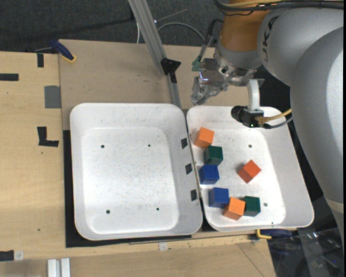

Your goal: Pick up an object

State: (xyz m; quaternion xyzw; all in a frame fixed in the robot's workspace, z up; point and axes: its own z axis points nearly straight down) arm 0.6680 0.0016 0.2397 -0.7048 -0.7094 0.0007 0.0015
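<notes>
The jaws hang above the right bin's rim, their opening unclear; descending there risks striking plastic, missing cubes.

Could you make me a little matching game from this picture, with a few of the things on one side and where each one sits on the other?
Things:
1. red-orange cube
2. two-finger gripper
3. left white bin
4. dark green cube beside a small orange cube

Places:
A. above the right bin's far-left corner
B. near the right bin's front edge
C. by the wooden bench's taped area
D. middle-right of the right bin

Pairs: 1-D, 2-A, 3-C, 4-B
</notes>
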